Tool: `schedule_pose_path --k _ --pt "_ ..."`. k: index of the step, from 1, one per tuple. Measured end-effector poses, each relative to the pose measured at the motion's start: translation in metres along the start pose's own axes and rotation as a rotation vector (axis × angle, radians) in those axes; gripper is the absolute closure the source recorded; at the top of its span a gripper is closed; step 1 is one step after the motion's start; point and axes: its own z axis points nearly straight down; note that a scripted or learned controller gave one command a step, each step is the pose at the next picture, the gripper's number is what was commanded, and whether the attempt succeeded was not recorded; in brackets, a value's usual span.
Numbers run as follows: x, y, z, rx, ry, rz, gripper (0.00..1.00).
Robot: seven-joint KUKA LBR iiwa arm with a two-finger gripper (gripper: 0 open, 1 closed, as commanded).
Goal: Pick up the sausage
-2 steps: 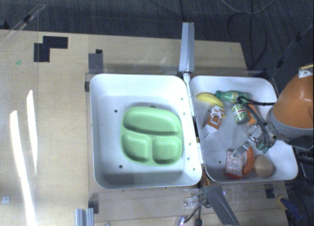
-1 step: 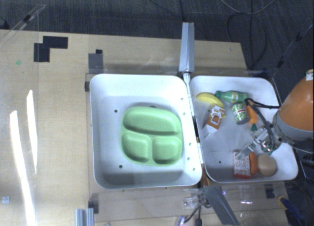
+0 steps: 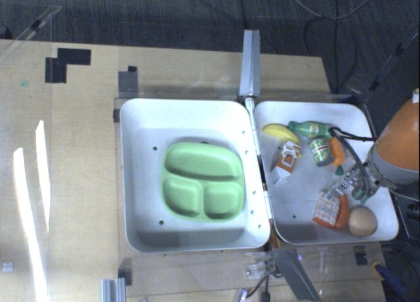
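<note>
Tool (image 3: 354,182): you'll find it low over the right bin (image 3: 298,218); grip state cannot be told. Sausage (image 3: 342,210): you see it just below the tool, orange, beside the carton (image 3: 325,207), long axis running roughly near-to-far in the bin, by the egg (image 3: 361,222).

sausage (image 3: 343,209) | orange-red | lying in right bin | beside egg
</note>
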Motion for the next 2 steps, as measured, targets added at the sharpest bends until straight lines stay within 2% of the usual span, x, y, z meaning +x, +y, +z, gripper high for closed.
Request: schedule_pose_path --k 1,2 --pt "0.000 0.000 0.000 0.000 -0.001 0.001 0.00" --pt "-0.007 -0.010 0.011 0.004 0.000 -0.301 0.00"
